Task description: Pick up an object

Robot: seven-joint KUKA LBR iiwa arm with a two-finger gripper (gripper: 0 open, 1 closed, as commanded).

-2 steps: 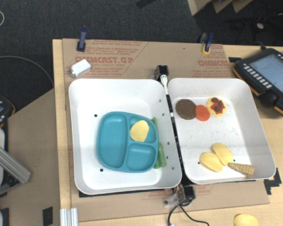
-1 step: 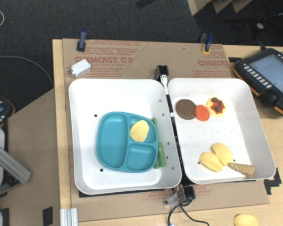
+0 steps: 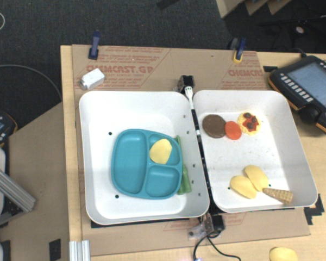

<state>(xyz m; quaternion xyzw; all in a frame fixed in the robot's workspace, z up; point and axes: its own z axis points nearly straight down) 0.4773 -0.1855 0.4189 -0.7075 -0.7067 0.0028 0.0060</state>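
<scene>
The arm enters from the right of the frame, so the right bin (image 3: 293, 145) is judged the nearer reach; whether the gripper is spread or pressed together cannot be told. Candidates lie in two clusters there. Toward the upper middle, a brown disc (image 3: 213, 125) touches a red disc (image 3: 233, 131), with a small topped pastry (image 3: 249, 122) just beside them. Toward the lower right, two yellow pieces (image 3: 250, 181) overlap, and a waffle cone (image 3: 278, 194) lies against them, its long axis running left to right, tip toward the bin's lower right wall. The cone sits near that wall, leaving little room on its far side. The bare floor between the clusters gives open space for a descent. In the left bin (image 3: 92, 145), a yellow lump (image 3: 161, 151) rests in the upper right compartment of a teal plate (image 3: 131, 165), well apart from any wall
</scene>
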